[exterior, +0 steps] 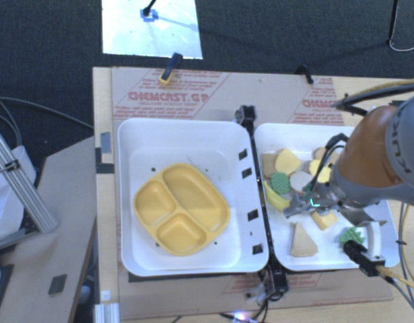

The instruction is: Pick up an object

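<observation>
Camera view frames the desk (213, 89) from above at a slant, and the nearest items are met first. At the near edge of the right bin (282, 258), a tan wedge-shaped piece (302, 241) is seen lying flat, with a small green leafy piece (351, 235) just to its right. Slightly farther in, the tool (309, 204) is positioned low over the cluster of toy food, reached in from the right by the grey arm with its orange band (375, 150). Whether its jaws are apart or together cannot be told, as the tip is lost among the pieces. A small yellow block (324, 219) lies just beside the tool, and a curved yellow piece (275, 199) is seen to its left, near the bin's left wall. Beyond these, a green round piece (281, 181), a pale disc (299, 180) and a yellow chunk (287, 161) are grouped closely together.

In the left bin (136, 140), a yellow divided tray (182, 208) is set at an angle. Farther back, red-printed cardboard is laid over the desk, and a small yellow-and-dark object (169, 69) rests at its far edge.
</observation>
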Available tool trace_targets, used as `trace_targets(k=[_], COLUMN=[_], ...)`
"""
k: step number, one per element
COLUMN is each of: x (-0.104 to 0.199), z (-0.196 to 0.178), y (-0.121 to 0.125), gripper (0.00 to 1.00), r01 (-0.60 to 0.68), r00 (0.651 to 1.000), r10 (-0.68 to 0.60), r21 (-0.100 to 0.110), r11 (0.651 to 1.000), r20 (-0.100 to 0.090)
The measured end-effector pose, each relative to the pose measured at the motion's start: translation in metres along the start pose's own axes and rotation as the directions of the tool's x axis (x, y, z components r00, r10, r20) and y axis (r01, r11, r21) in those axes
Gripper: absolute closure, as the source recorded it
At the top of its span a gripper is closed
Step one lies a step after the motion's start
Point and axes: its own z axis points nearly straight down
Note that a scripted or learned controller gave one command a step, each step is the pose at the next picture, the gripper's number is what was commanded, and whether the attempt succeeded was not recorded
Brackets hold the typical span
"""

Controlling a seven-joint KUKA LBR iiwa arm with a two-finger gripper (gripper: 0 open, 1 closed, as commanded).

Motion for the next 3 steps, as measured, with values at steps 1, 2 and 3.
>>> trace_targets(k=[1, 2, 3], x=[-0.050, -0.069, -0.018], z=[0.049, 0.051, 0.051], y=[0.076, 0.003, 0.009], gripper=[0.00, 0.00, 0.00], r01=[-0.001, -0.009, 0.003], r00=[1.000, 1.000, 1.000], r10=[0.001, 0.009, -0.003], r21=[-0.001, 0.013, 0.009], r11=[1.000, 1.000, 1.000], r20=[0.004, 0.000, -0.002])
